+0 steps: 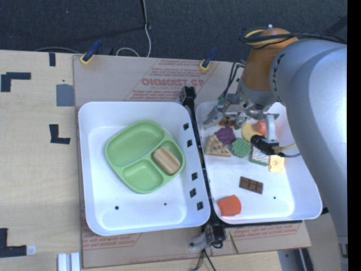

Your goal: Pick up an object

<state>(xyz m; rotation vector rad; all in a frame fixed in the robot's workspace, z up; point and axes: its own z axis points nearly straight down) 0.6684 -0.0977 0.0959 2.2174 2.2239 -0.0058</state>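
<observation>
Roughly centred on bench: two white bins side by side, left bin (90,168) and right bin (299,199), sharing a black-clipped divider (194,151). Left bin mostly bare white floor along near edge and left wall; green divided plate (132,145) sits mid-bin, tilted diagonally, with tan bread-roll-like piece (167,160) in its right compartment, long axis running far-left to near-right. Right bin crowded at far half, open floor toward near-right corner. Arm enters from right, grey bulk covering right bin's far-right corner, orange band (265,61) above wrist, wrist angled down into far part of right bin. Gripper (237,113) low over clutter at far end; finger spacing cannot be told, nothing seen held. Just near of gripper: purple piece (225,134), wedge-shaped sandwich (217,147) pointing far, green textured piece (241,147), yellow block (276,164). Farther toward near edge, apart from the cluster: chocolate bar (251,185), long axis left-right, slightly tilted; orange-red lump (229,205) beside near wall.
</observation>
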